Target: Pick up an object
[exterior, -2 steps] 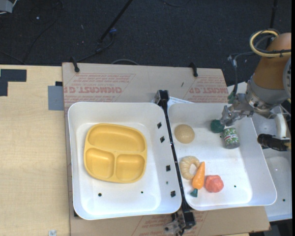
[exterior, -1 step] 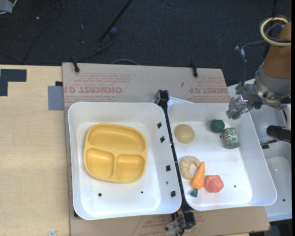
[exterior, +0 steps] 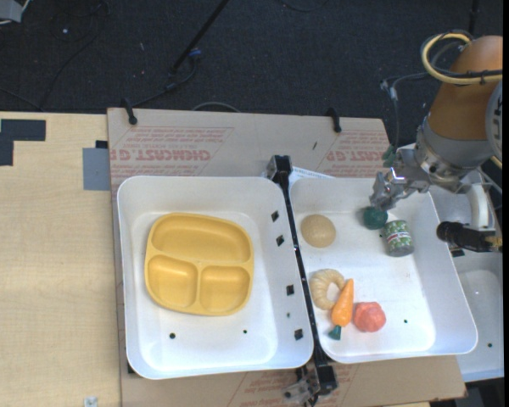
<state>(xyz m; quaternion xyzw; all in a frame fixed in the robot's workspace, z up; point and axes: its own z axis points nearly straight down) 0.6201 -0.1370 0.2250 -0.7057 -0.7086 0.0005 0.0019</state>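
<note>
Looking down on the tabletop [exterior: 42,253], I see two white bins side by side on a sheet of cardboard [exterior: 237,142]. The left bin [exterior: 140,202] holds a yellow tray [exterior: 199,263] with three compartments, lying flat near the bin's middle.

The right bin [exterior: 445,312] holds the loose things. A tan ball [exterior: 317,231] sits at about ten o'clock in that bin, close to the divider. A pale ring [exterior: 325,287] lies at about seven o'clock, and a carrot [exterior: 343,303] leans against its right side, touching it, tip pointing toward one o'clock. A red lump [exterior: 369,316] sits just beside the carrot at five o'clock from it. A small can [exterior: 398,237] with a green label lies tilted at about two o'clock in the bin. A dark green piece [exterior: 374,218] rests just left of the can, at the can's ten o'clock.

The arm [exterior: 462,100] comes in from three o'clock — grey, with the orange band high up. The gripper [exterior: 388,192] hangs right above the green piece, at the bin's one o'clock. I cannot tell from this slant whether the gripper is open or closed — nor whether it touches the piece.
</note>
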